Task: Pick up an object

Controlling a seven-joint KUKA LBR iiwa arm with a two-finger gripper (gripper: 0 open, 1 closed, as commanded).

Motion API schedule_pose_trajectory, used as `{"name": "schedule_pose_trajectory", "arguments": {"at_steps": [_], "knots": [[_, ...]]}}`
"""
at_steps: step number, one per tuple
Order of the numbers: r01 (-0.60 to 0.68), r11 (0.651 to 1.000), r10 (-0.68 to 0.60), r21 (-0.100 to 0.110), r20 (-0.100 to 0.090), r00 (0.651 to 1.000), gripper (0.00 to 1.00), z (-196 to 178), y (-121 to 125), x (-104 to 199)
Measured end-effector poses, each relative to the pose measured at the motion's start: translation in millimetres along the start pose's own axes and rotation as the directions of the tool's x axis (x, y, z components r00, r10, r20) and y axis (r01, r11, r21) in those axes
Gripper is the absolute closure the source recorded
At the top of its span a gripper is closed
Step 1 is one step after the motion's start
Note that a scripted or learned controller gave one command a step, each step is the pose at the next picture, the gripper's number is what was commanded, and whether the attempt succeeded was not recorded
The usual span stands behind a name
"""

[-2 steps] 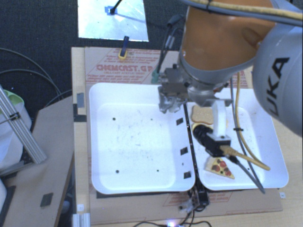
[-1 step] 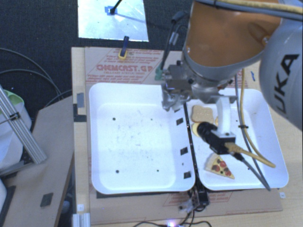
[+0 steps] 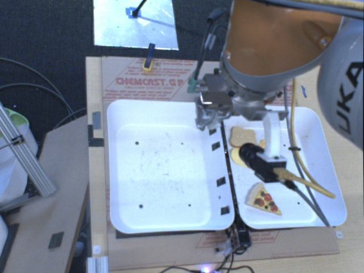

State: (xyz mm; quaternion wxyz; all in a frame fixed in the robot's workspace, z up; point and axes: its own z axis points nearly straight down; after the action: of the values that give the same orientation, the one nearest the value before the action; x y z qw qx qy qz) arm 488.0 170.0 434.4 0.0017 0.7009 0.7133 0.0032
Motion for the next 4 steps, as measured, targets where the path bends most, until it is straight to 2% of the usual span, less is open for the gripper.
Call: {"name": "schedule_pose_trajectory", "arguments": {"at_steps": [1, 2, 3, 4], "knots": [[0.006, 1.0, -0.006, -0.002, -0.001, 1.0, 1.0, -10.8, 0.7, 0.4], [-0.021, 1.0, 0.021, 0.0, 0.001, 1.0, 1.0, -56.2, -1.6, -46.5], [-0.018, 1.0, 0.018, 0.016, 0.005, 1.0, 1.0, 98.7, 44.5, -41.8], [-0.018, 1.0, 0.017, 0.019, 0.004, 1.0, 1.0, 213.7, -7.3, -50.1]]}}
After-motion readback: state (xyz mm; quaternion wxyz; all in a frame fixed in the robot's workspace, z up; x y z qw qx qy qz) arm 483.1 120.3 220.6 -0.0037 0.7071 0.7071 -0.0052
